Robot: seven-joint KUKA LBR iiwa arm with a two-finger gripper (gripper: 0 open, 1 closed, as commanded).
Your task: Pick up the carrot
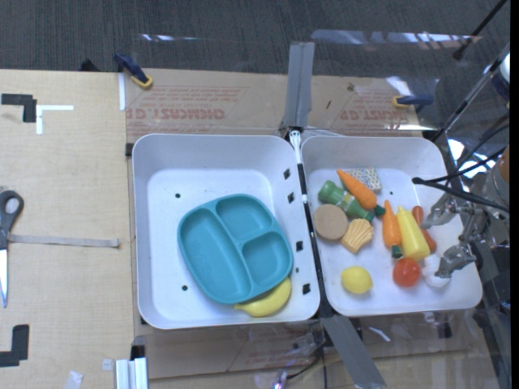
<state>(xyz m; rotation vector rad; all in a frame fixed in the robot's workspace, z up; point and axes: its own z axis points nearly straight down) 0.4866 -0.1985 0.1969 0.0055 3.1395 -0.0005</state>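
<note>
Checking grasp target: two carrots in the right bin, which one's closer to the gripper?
The smaller carrot beside the yellow corn-like piece, nearest the gripper. The larger carrot lies farther off, toward the bin's back by the green vegetable.

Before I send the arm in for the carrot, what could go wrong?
1. Two carrots: one near the bin's far wall, a second against the yellow bottle; the program may choose either.
2. Both are crowded, so neighbours like the green vegetable could be bumped.
3. The end effector sits at the right wall, approaching over the tomato.
</note>
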